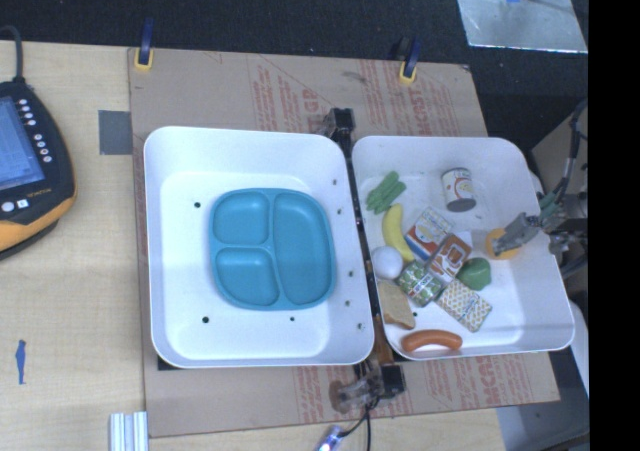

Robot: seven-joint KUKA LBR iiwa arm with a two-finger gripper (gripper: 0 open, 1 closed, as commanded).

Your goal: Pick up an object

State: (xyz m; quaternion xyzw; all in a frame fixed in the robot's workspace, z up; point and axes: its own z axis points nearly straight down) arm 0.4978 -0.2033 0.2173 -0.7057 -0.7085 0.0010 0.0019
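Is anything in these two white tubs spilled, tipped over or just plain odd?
Nothing looks spilled. The small printed can lies on its side in the right white bin, and the toy foods beside it sit in a loose jumble, the orange sausage-shaped piece right against the near rim. The blue divided plate lies flat in the left white bin.

gripper (522,231) mostly cut off at right, teach pendant (28,174) cropped left

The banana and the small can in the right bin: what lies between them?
In the camera view, the stretch from the banana to the can is bare white floor of the right bin. The green vegetable lies beside the banana, left of that stretch.
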